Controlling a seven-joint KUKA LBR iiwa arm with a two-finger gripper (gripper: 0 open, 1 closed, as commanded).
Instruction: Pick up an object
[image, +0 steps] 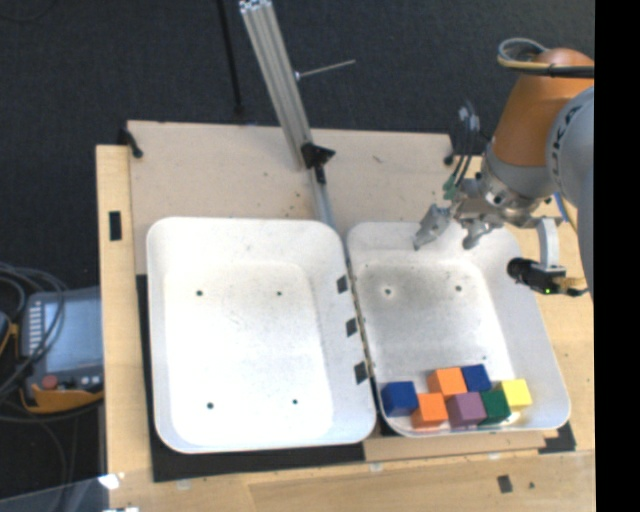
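Several small coloured cubes lie packed at the near edge of the right bin (520, 330): a blue cube (399, 397), an orange cube (449, 381), a second blue cube (476, 377), another orange cube (431, 407), a purple cube (465, 408), a green cube (495, 404) and a yellow cube (516, 392). My gripper (449, 230) hangs over the far edge of the right bin, well away from the cubes. Its two fingers are spread apart with nothing between them.
The left bin (245, 330) sits beside the right one. A slanted metal pole (285, 90) rises behind the bins, its clamp near the far rim between them. A device with cables (55, 345) rests off the bench's left edge.
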